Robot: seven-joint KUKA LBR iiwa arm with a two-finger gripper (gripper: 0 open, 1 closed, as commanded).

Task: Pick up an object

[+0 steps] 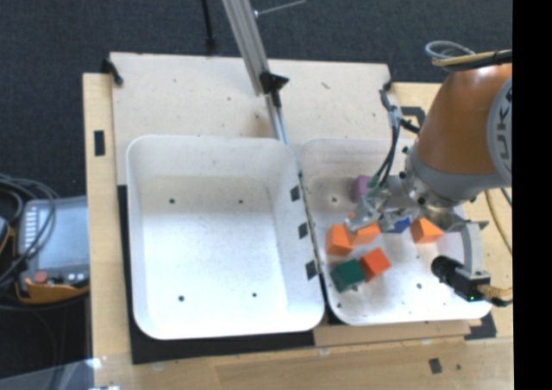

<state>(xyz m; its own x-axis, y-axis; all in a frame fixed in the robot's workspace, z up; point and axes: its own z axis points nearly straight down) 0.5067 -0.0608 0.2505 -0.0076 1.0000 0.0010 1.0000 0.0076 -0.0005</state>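
Over the right bin [345, 315], my gripper [373, 207] hangs low above a cluster of blocks, lined up for a pick. An orange block [340, 239] lies just beneath, beside a green block [348, 274]; whether my jaws are parted, I cannot tell.

Two bins sit side by side on the bench [103, 207]. The left bin [147, 164] fills the middle of the frame. The right bin [388, 315] is at the lower right, touching it. Four blocks lie in the right bin. One block [340, 239] is near its left wall. Two more [348, 274] [375, 263] sit side by side just below it, touching. Another block [426, 230] lies further right. The gripper [373, 211] is above the blocks. A slanted pole [246, 30] runs from the top middle down to between the bins.
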